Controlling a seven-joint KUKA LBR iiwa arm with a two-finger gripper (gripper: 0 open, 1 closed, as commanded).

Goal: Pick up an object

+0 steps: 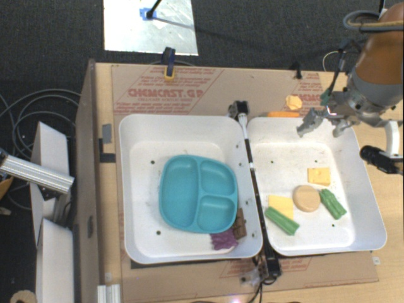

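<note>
My gripper (324, 125) hangs over the back edge of the right bin (363, 188), its two grey fingers spread apart with nothing between them. Below it in that bin lie a yellow square (319, 176), a tan round disc (307, 198), a yellow wedge (281, 204) and two green sticks (281, 221) (332, 204). All of these sit well in front of the gripper, toward the bin's near half.
The left bin (142, 169) holds a teal divided plate (197, 193), with a purple piece (222, 240) and a brown piece (240, 225) at its near right corner. Behind the right bin lie a small yellow object (293, 102) and an orange stick (283, 113) on the cardboard.
</note>
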